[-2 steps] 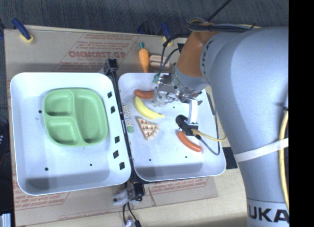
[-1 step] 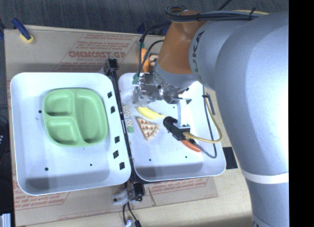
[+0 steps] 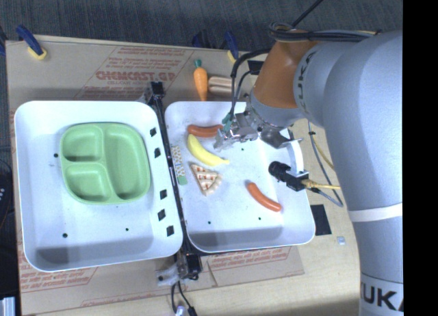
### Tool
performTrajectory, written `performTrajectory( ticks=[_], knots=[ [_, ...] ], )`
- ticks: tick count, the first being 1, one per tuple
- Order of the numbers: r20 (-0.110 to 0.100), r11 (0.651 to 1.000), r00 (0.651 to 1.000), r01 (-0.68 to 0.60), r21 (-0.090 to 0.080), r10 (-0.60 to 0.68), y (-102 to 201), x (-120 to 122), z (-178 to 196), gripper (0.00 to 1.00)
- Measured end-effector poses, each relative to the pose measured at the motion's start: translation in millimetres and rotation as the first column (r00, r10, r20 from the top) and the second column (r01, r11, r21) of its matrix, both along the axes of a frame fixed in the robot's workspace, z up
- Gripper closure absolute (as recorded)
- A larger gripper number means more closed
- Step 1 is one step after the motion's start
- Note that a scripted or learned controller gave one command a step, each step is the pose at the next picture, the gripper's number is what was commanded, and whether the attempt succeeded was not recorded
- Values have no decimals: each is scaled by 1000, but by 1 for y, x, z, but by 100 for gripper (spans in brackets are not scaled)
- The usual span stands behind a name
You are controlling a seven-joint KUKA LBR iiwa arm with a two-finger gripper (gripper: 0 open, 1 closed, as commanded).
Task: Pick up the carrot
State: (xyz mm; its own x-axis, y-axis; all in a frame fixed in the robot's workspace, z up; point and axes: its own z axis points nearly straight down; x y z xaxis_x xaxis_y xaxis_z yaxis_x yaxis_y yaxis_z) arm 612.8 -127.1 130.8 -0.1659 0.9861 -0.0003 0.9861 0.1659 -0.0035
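The carrot, orange with a green top, lies on the cardboard just beyond the far rim of the right bin, outside it. My gripper hangs inside the right bin near its far side, just right of a sausage and above the yellow banana. The carrot is about a hand's width up and left of the gripper. Nothing shows between the fingers, and their spread is too small to judge.
The right bin also holds a waffle slice and a second sausage. A tan cylinder lies beside the carrot. The left bin holds a green divided plate. The arm's bulk covers the right side.
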Motion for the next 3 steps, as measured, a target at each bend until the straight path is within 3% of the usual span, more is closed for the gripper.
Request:
performTrajectory(
  ticks=[1,2,3],
  knots=[
    [3,962,962,-271,0,271,-69,-13,49,100],
    [3,997,997,81,0,-81,-34,0,41,100],
    [4,978,978,207,0,-207,-85,-38,164,100]
  ],
)
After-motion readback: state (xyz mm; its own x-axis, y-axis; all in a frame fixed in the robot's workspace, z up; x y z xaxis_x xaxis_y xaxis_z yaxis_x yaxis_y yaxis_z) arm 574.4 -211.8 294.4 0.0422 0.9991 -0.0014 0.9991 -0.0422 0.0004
